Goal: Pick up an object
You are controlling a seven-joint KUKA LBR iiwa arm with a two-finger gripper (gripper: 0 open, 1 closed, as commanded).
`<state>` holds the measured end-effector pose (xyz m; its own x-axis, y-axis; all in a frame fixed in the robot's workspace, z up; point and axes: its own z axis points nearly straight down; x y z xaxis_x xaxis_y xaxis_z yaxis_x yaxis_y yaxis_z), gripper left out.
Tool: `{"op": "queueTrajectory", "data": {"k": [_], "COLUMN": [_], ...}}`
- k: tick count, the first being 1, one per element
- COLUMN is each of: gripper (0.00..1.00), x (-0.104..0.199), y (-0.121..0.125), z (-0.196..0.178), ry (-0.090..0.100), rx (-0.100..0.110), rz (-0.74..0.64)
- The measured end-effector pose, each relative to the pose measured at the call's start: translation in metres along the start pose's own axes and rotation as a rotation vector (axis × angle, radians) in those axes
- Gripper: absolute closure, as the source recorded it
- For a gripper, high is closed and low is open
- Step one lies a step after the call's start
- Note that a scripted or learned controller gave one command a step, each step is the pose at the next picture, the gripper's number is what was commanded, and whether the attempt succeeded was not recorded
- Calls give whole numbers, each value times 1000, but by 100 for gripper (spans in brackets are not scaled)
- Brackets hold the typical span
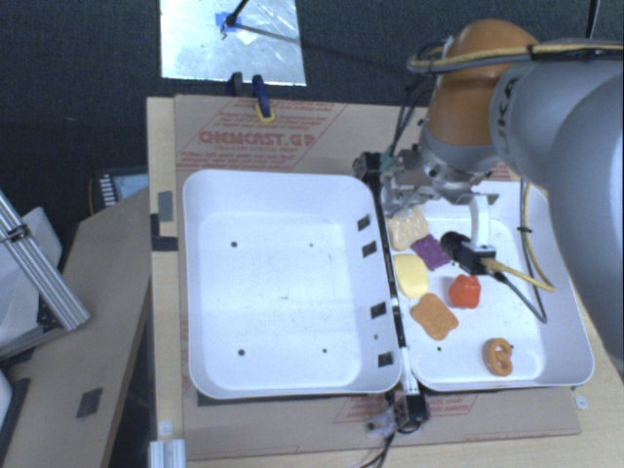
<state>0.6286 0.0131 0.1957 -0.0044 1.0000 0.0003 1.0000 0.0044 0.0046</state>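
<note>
The right bin [561, 344] holds several small items along its left side. A beige textured piece [408, 228] lies farthest back, then a purple block [430, 252], a pale yellow piece [411, 277], a red block [465, 292], an orange slab [434, 316] and a brown pretzel-like piece [498, 357] at the front. My gripper [398, 201] hangs low over the bin's back left corner, just behind the beige piece and close to the divider. Nothing shows as being held in it.
The left bin [283, 281] sits beside the right one, with black clips along the shared rim [385, 281]. A yellow cable [522, 276] and a black fitting [466, 252] trail from the arm over the right bin. Cardboard lies under both bins.
</note>
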Motion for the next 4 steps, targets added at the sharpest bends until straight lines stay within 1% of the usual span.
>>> {"op": "queueTrajectory", "data": {"k": [1, 2, 3, 4], "gripper": [100, 100, 100, 100], "x": [-28, 27, 57, 117], "y": [-67, -65, -134, -91], "z": [-117, -195, -255, -256], "ry": [0, 2, 3, 2], "rx": [-6, -7, -3, 1], "rz": [6, -6, -5, -5]}}
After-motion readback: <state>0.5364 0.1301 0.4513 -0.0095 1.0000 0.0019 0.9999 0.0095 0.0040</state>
